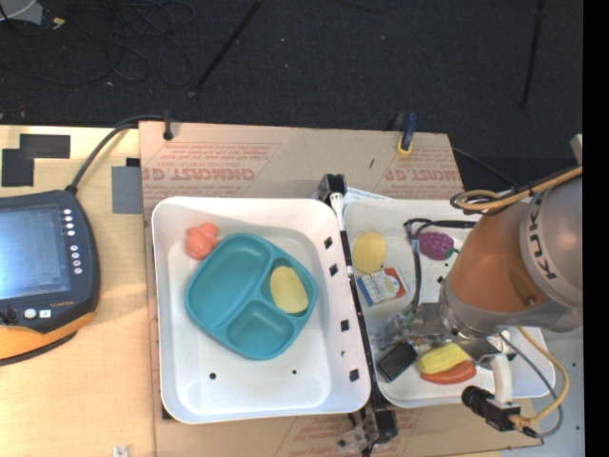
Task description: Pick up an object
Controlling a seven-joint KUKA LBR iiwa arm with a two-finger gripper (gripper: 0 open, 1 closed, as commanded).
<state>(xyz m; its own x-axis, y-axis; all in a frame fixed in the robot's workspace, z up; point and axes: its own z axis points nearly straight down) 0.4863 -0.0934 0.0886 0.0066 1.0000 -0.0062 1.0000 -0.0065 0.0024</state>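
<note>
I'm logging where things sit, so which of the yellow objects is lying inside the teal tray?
The pale yellow oval piece in the divided teal tray, left bin. The rounder yellow one and the yellow-and-red piece both lie in the right bin.

A teal tray (249, 303) carried a pale yellow piece (289, 288); a salmon-pink lump (201, 241) sat beside it, and the bins (181, 350) were white.

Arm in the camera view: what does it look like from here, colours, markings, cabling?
The arm is a rounded grey body with a broad orange band above the wrist and dark lettering on the grey shell. Yellow and black cables loop over its top, and more yellow cable trails below by a small black part. The tool beneath looks dark and metallic.
</note>
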